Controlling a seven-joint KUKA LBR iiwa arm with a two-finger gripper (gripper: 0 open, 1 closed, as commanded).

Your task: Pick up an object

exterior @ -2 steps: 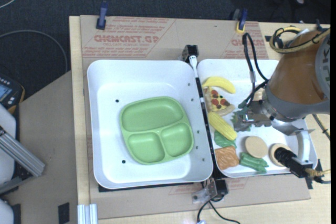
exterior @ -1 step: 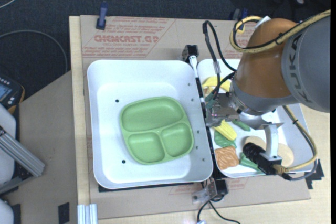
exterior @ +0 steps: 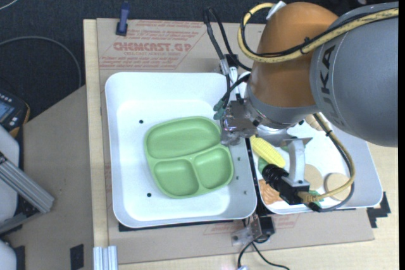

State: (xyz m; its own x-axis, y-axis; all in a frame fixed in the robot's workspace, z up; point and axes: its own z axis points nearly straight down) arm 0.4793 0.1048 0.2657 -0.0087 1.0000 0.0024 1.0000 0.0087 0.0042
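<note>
From my station, far left first: a small blue object (exterior: pixel 122 19) lies at the 11 o'clock corner of the printed brown board (exterior: pixel 158 44) under the bins. Next comes the left bin (exterior: pixel 126 104), and in it a green divided plate (exterior: pixel 183 155) lying flat, a little toward 4 o'clock of the bin's middle. Its one long compartment is on the 12 o'clock side and its two smaller ones are on the 6 o'clock side. The gripper (exterior: pixel 231 124) is at the plate's 3 o'clock rim, over the wall where the two bins meet. I cannot tell whether it is spread or closed, or whether it touches the plate. The grey and orange arm (exterior: pixel 297 66) above it covers much of the right bin (exterior: pixel 367 190). In that bin, just at 4 o'clock of the gripper, lies a yellow corn cob (exterior: pixel 266 150). An orange item (exterior: pixel 268 191), partly hidden, is at the cob's 6 o'clock near the bin's front wall.
</note>
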